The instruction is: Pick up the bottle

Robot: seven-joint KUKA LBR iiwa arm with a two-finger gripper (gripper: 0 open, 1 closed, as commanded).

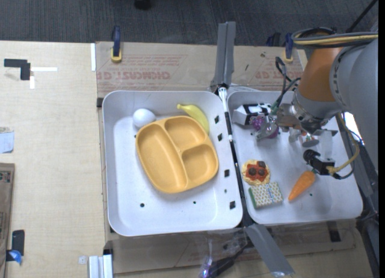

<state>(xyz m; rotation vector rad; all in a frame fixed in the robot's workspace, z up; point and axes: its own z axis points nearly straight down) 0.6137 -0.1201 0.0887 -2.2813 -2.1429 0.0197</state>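
Gripper (269, 120) | jaw state unclear | beside small purple bottle (265, 127) | smooth white bin (337, 201)

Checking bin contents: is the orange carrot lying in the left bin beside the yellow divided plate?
No, the orange carrot lies in the right white bin.

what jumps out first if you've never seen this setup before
The big yellow divided plate in the left bin, with a banana and a white ball along its far edge. Then the grey arm with its orange band over the right bin, above an orange carrot.
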